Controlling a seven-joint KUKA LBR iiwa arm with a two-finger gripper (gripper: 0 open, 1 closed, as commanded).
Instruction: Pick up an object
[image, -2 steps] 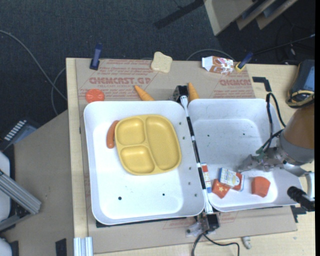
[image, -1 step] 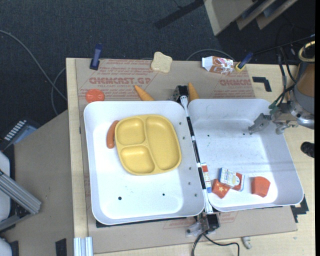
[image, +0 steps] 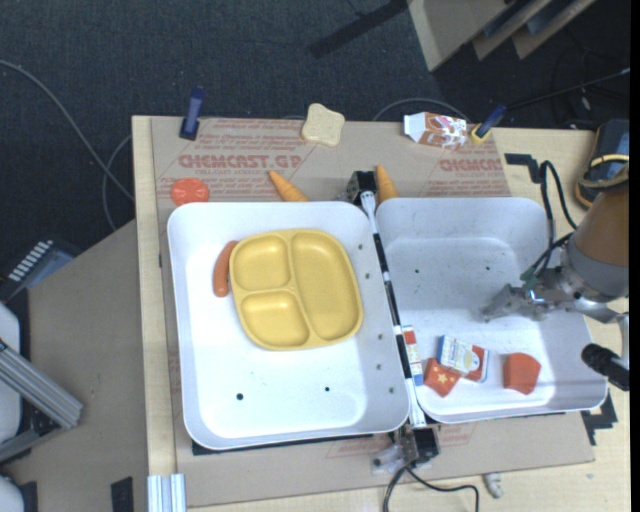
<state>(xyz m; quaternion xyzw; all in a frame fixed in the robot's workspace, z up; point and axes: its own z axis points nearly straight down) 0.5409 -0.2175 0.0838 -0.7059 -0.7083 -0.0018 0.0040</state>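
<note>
**Picking from the right bin: go for the red block, not the carton**

So the gripper (image: 495, 306) sits low over the right bin (image: 450, 225), reaching in from the right edge. It isn't holding anything. The view is too small and blurry to show whether the fingers are spread or pressed together, so I can't tell.

Candidates in that bin all sit along the front edge: a small red block (image: 521, 371), a little white and blue carton (image: 462, 356), and a red packet (image: 441, 377) touching the carton's left side. The gripper is near them but clearly apart, further back in the bin.

My take on doing this well:
- The red block stands on its own, with bare bin floor around it, so I'd pick that. The fingers can straddle it without bumping a neighbour.
- The carton and packet are pressed together, so a finger coming down there probably lands on one of them and just shoves the pair.
- Everything is close to the bin's front wall, so line the fingers up parallel to the wall.

The left bin (image: 200, 330) has a yellow divided plate (image: 297, 288) and an orange sausage-like thing (image: 221, 270) beside it, well away.
</note>
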